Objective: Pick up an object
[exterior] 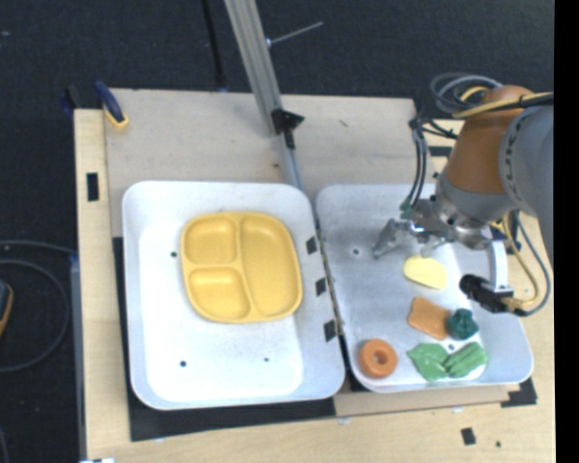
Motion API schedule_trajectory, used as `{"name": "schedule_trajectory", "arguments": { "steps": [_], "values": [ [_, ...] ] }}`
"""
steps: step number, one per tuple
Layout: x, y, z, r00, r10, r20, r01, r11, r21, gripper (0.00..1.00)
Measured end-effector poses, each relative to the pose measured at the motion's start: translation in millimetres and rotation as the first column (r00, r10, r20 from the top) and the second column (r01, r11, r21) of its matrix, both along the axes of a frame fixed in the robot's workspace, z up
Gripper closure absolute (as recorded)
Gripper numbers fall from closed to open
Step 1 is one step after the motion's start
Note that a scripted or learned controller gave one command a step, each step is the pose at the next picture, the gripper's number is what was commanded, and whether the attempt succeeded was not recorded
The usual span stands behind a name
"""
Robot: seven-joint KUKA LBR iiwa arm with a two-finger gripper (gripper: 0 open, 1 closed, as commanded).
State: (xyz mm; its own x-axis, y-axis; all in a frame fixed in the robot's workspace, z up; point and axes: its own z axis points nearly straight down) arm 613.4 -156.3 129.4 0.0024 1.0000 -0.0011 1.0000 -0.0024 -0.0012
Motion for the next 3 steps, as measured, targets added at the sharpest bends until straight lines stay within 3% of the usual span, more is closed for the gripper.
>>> {"name": "schedule_trajectory", "arguments": {
  "steps": [1, 2, 3],
  "values": [
    [2, -1, 14, 1.0, -0.002, 0.006, 0.002, 1.0, -0.001, 1.0],
    [10, -7, 76, 1.0, 0.004, 0.009, -0.004, 1.0, -0.002, 1.0],
    [11, -8, 107, 1.0, 0.005, 0.006, -0.005, 1.0, 0.0, 1.0]
  ]
}}
